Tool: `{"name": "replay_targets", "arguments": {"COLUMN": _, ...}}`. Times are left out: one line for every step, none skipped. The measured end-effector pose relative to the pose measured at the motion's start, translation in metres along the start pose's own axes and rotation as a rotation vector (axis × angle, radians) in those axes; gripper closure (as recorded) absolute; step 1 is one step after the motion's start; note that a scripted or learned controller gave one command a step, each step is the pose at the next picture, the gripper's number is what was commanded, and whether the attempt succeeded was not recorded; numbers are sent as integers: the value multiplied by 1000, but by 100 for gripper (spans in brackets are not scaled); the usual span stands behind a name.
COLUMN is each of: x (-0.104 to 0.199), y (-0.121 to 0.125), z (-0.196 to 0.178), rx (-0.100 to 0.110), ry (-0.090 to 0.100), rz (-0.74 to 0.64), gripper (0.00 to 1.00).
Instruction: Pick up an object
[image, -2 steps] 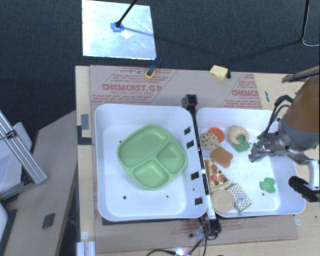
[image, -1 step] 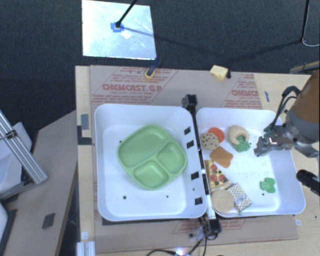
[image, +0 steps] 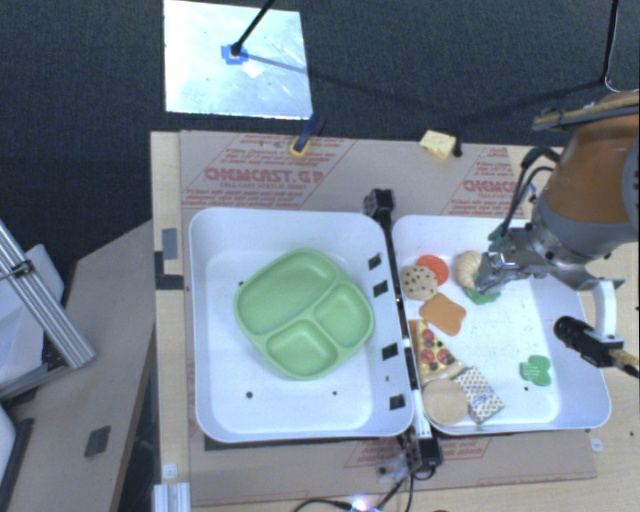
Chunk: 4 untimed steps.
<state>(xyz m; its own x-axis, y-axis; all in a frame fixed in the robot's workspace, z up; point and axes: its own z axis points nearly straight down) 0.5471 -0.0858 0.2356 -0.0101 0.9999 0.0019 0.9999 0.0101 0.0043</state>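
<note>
- In the camera view, the gripper (image: 489, 281) is sitting low in the right bin (image: 575, 400), reaching in from the right under the arm's orange band (image: 590, 170).
- Whether it is wide, narrow or holding anything cannot be told from this angle.
- A small green piece (image: 484, 296) is lying right beneath the tip, and a pale bun-like toy (image: 467, 266) is sitting just to its left; which of them it is touching is unclear.
- Farther left of the tip, a chip cookie (image: 418, 282) and a red-orange round (image: 433, 267) are lying together, and an orange slab (image: 443, 314) is resting below-left.
- Well below the tip, a pizza slice (image: 431, 350), a tan disc (image: 446, 403) and a patterned packet (image: 481, 393) are crowding the bin's near-left corner; a green leaf-shaped toy (image: 536, 371) is lying apart, below-right.
- The left bin (image: 215, 400), far to the left, is holding a green divided plate (image: 303, 313).
- Judging the step: the program is seemingly attempting a grasp on the green piece or bun. Doing it well is calling for centring on one item, closing fully, then lifting straight up so neighbours are not dragged.
</note>
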Motion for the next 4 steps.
{"name": "replay_targets", "arguments": {"x": 50, "y": 26, "z": -5, "rx": 1, "ry": 0, "rz": 0, "gripper": 100}}
{"name": "replay_targets", "arguments": {"x": 95, "y": 57, "z": 12, "rx": 3, "ry": 0, "rz": 1, "gripper": 100}}
{"name": "replay_targets", "arguments": {"x": 137, "y": 89, "z": 22, "rx": 2, "ry": 0, "rz": 2, "gripper": 100}}
{"name": "replay_targets", "arguments": {"x": 152, "y": 107, "z": 20, "rx": 1, "ry": -1, "rz": 4, "gripper": 100}}
